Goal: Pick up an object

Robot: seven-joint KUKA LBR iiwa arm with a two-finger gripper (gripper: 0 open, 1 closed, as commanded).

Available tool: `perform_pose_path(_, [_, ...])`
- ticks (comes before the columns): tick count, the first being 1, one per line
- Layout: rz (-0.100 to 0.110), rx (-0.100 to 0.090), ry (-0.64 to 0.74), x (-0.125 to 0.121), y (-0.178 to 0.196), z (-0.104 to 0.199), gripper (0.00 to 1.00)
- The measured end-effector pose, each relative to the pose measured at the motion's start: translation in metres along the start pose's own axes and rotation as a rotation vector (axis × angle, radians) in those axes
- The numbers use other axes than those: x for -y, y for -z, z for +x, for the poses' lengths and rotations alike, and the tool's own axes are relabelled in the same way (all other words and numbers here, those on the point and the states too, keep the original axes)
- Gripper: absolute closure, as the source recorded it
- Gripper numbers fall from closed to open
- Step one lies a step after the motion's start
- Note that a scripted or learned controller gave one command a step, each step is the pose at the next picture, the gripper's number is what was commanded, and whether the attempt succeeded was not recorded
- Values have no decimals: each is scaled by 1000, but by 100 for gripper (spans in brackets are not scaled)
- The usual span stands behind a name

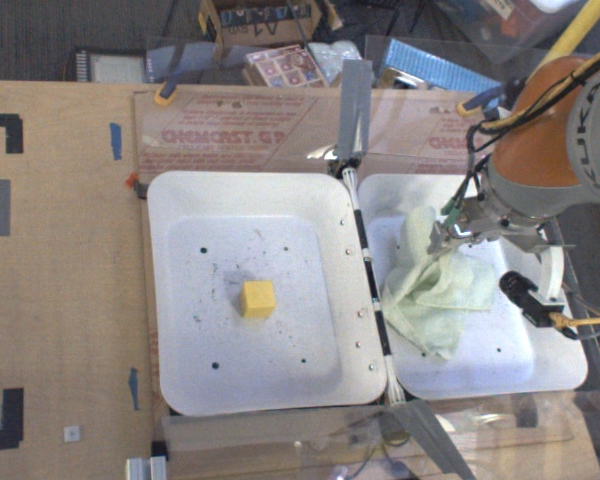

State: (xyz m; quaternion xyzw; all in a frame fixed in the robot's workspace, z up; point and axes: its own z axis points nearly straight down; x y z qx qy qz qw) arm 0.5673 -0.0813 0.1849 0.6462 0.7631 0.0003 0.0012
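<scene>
Here, you see the arm (545,158) reaching in from the right side, with its orange band over the far right corner of the right bin (500,358). The hand (443,238) is low inside this bin, at the upper part of a pale green cloth (435,293). The tip of the hand meets the cloth where the fabric rises in a small peak, but the tip is small and partly hidden from this angle. So you cannot tell if the hand is wide or narrow, and you cannot tell if it really has the cloth.

The cloth is crumpled and lies in the left half of the right bin, close to the wall between the two bins. From the hand it spreads toward the near side.

In the left bin (180,218) a yellow cube (259,299) sits alone near the middle of the floor, well apart from the hand. Small dark specks lie around it on the white floor.

Both bins stand side by side on the desk (60,268), touching along their inner edges.
</scene>
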Motion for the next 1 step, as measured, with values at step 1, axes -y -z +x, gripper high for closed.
perform_pose_path(1, [2, -1, -162, 11, 15, 16, 100])
